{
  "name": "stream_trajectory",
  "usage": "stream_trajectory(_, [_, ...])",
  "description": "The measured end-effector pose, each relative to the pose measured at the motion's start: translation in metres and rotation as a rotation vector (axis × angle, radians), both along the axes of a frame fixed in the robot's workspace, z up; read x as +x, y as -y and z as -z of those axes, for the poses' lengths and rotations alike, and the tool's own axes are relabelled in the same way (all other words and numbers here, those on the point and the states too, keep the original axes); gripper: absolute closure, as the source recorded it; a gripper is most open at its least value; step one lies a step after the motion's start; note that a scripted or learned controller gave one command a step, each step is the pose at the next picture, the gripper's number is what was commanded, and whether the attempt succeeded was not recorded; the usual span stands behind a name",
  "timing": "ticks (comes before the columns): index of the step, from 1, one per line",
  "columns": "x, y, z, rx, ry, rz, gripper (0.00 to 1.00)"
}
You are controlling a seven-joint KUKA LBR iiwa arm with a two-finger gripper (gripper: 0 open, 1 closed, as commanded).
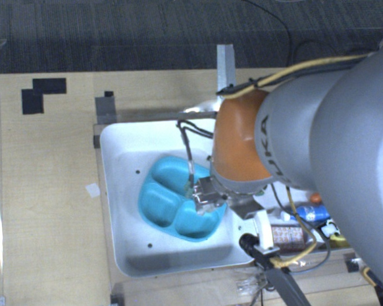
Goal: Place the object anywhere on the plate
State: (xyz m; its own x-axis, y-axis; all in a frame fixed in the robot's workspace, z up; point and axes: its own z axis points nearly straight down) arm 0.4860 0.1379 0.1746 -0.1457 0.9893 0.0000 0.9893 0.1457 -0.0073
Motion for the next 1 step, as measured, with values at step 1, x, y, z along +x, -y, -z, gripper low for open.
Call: stream_trajectory(1, [0.0045,-0.0603,0.0631,0.004,0.015,0.503,1.0])
